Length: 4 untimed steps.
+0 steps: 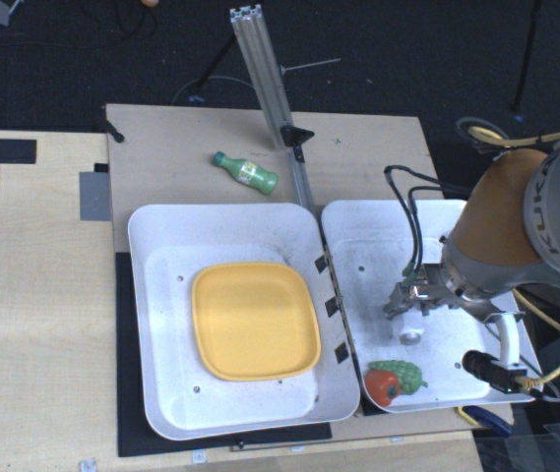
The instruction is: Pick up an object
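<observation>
Gripper [409, 308] low over middle of right bin [358, 226], mid-right of frame; jaws' opening cannot be told. Red-green toy vegetable [391, 380] at bin's lower edge, apart from gripper. Risk: closing here grabs nothing, target off to the side.

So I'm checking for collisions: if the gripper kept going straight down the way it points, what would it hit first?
Most likely the bare floor of the right bin. The gripper points down over it, and the red-and-green toy lies off toward the bin's near edge, apparently outside that line; depth is uncertain.
</observation>
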Motion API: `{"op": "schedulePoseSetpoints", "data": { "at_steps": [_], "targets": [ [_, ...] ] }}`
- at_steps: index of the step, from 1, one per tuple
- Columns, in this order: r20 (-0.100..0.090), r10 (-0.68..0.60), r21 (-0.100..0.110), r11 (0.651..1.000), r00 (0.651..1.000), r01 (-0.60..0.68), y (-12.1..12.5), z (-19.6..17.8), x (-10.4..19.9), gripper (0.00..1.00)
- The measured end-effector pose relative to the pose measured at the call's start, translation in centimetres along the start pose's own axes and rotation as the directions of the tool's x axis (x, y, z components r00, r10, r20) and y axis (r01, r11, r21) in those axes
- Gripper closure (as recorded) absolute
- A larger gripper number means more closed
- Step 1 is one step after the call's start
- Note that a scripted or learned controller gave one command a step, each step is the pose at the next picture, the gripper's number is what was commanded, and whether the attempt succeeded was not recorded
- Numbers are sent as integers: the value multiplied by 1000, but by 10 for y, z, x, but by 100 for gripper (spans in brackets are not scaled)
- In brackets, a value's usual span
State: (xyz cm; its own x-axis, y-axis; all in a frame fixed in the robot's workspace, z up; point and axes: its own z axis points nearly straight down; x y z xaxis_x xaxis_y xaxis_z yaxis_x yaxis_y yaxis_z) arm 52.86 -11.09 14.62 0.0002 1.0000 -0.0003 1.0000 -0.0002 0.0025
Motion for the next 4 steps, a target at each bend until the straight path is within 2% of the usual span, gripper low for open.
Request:
{"op": "schedulePoseSetpoints", "data": {
  "at_steps": [1, 2, 4],
  "targets": [
    [0, 0, -1, 1000, 1000, 0, -2, -61, 4, 100],
    [0, 1, 1, 1000, 1000, -1, -1, -83, 3, 100],
    [-1, -4, 4, 1000, 1000, 4, 25, -73, 96, 100]
  ]
}}
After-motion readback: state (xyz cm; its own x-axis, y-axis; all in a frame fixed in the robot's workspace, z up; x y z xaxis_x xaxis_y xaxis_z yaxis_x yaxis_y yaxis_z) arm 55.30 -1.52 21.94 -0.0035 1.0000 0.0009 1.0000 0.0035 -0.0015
